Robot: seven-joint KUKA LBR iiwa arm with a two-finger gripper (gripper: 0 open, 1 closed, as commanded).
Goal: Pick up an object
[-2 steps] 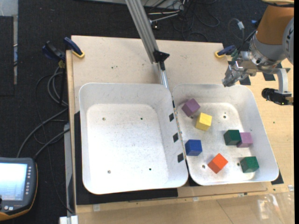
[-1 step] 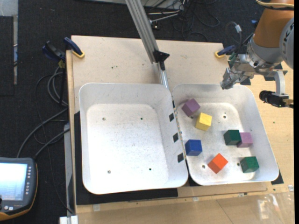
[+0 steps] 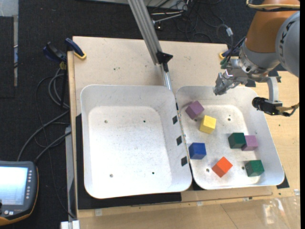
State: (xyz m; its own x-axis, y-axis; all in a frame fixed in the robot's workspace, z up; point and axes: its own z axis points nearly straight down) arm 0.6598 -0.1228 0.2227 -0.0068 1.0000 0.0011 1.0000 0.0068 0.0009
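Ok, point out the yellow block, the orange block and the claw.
yellow block (image 3: pixel 208 124), camera view, middle of its top face
orange block (image 3: pixel 222 166), camera view, middle of its top face
claw (image 3: pixel 220 88), camera view, at its fingertips

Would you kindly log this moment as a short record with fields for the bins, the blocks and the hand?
left bin: white, shallow
right bin: seven blocks
purple blocks
yellow block
blue block
orange block
green blocks
touching: the upper green and the right-hand purple
hand: above the right bin's far edge, holding nothing visible
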